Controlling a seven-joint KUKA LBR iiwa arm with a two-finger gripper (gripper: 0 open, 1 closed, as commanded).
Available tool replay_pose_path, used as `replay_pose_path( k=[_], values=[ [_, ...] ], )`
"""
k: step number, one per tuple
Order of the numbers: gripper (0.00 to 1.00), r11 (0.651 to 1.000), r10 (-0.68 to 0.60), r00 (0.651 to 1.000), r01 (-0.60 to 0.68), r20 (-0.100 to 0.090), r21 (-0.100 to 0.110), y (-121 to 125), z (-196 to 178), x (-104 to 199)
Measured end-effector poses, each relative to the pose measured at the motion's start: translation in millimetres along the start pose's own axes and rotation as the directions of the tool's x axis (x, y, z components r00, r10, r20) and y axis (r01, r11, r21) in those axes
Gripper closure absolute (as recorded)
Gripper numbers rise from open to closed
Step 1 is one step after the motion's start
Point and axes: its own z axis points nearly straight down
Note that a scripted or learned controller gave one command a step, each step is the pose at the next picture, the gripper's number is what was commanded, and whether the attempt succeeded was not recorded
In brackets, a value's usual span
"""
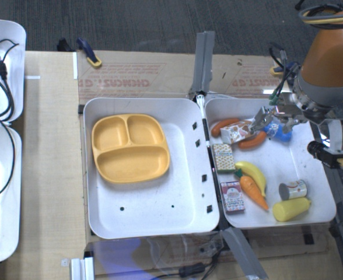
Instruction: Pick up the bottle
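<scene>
The bottle [290, 209] is yellow and lies on its side in the front right corner of the right bin [320, 174]. My gripper [265, 120] hangs low over the back of that bin, between a red-and-white carton [237, 132] and a small blue object [280, 132]. It is well behind the bottle and apart from it. The grey arm with its orange band [329, 54] comes in from the upper right.
The right bin also holds two sausages [252, 141], a patterned box [223, 157], a banana [252, 174], a carrot [255, 193], a red box [233, 196] and a small can [293, 189] just behind the bottle. A yellow divided plate [130, 147] lies in the left bin [154, 214].
</scene>
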Motion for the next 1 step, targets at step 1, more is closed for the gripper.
replay_pose_path(
  k=[1],
  values=[
    [0.0, 0.996, 0.094, 0.996, -0.094, 0.0, 0.0, 22.9, 86.9, -4.6]
  ],
)
